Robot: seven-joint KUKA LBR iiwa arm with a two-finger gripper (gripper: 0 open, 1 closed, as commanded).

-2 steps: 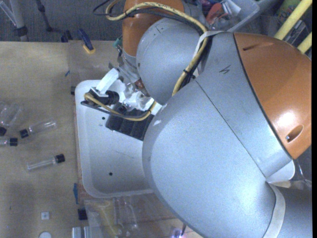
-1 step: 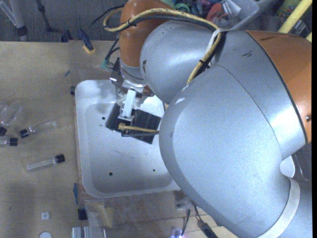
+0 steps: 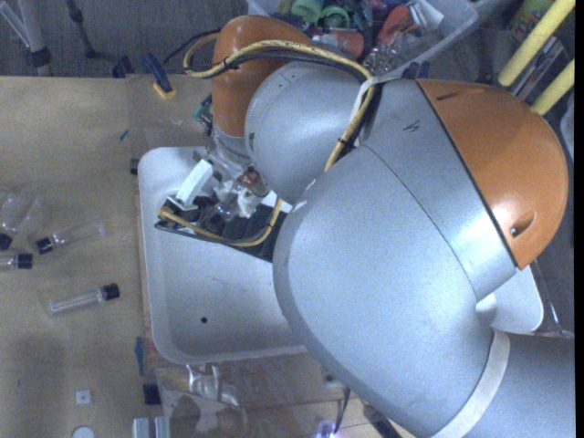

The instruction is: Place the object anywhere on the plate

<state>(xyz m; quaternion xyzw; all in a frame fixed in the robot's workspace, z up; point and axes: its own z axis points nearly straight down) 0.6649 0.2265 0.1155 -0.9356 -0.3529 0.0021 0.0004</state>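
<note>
Grey metal and an orange band fill most of the frame: the arm (image 3: 401, 245) sweeps in from the right and bends down over a white bin (image 3: 182, 327) at centre left. The gripper (image 3: 219, 199) hangs low inside the bin's upper end, amid white fittings and yellow and black cables; whether it is clenched or released cannot be told, and nothing can be made out between its parts. A plate and the object to be placed cannot be picked out, since the arm covers much of the bin. A dark mark on the orange shell near the top is too blurred to read. The bench (image 3: 64, 153) is pale wood; small clear vials with black caps (image 3: 82, 297) lie on it at the left. At the top, a clear tub (image 3: 365, 7) holds a jumble of coloured items, with yellow tubes (image 3: 547, 26) at the upper right.
</note>
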